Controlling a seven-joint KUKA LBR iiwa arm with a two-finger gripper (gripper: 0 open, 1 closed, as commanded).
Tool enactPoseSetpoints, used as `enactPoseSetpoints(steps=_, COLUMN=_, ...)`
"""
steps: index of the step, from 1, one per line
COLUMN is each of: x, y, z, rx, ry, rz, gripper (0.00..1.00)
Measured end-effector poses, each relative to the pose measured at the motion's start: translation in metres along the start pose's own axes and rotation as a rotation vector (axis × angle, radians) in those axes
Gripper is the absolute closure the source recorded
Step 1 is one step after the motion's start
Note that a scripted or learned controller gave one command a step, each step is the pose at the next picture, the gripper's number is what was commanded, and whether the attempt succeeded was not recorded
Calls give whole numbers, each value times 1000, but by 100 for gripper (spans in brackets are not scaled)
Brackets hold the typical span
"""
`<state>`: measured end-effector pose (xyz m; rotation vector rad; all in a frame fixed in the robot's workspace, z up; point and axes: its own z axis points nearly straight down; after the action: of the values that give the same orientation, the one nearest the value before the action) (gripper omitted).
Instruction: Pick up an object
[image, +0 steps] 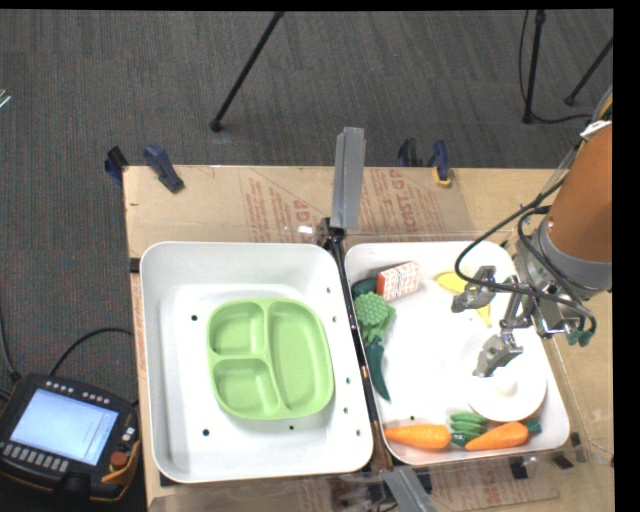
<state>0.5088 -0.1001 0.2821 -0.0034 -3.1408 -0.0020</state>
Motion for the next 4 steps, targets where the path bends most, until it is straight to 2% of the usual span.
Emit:
enactPoseSetpoints(steps=1, x=37, y=10, z=153, rx=-2, ry=15, rz=48, gripper=0)
enactPoseSetpoints(steps=2, x=-81, y=-28, z=198, rx=-1, ry=3, rz=44, gripper=0)
enactPoseSetpoints(steps=3, x=-118, y=4, z=194, rx=3, ry=5, rz=124, gripper=0)
enactPoseSetpoints(steps=4, x=-104, y=-81, z=193, rx=2, ry=-4, rz=76, gripper=0)
